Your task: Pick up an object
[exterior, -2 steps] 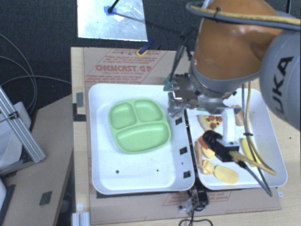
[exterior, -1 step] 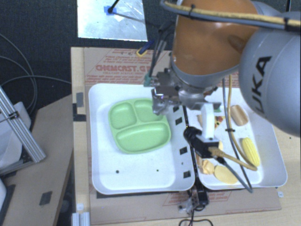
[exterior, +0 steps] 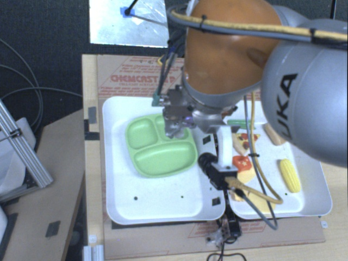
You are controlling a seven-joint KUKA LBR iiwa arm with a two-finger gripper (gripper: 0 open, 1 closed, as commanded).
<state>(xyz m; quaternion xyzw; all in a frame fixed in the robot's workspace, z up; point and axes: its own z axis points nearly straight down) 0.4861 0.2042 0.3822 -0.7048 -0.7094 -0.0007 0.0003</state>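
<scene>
Surface: tan, with a cardboard sheet printed in red letters lying under both bins; black cables trail over its left part.
Metal frame: a slanted aluminium rail at the far left edge.
Foil sheet: a shiny square at the top, beyond the cardboard, with a small blue mark on it.
Left bin: shallow and white, its front floor bare apart from a few small dark dots.
Green tray: a divided plate with three compartments, lying flat in the back half of the left bin, its far right corner under the claw.
Claw: hangs over the back right corner of the green tray, just at its rim; I cannot tell whether its fingers are spread or closed, nor whether anything sits between them.
Arm: the orange band and grey casing fill the upper right, hiding the back of the right bin; yellow and black cables run down from it.
Right bin: white, touching the left bin along the middle.
Red piece: small, near the bins' shared wall, beside yellow and orange bits.
Corn cob: yellow, lying lengthwise towards the right side of the right bin.
Wooden piece: tan, behind the corn, partly under the arm.
</scene>
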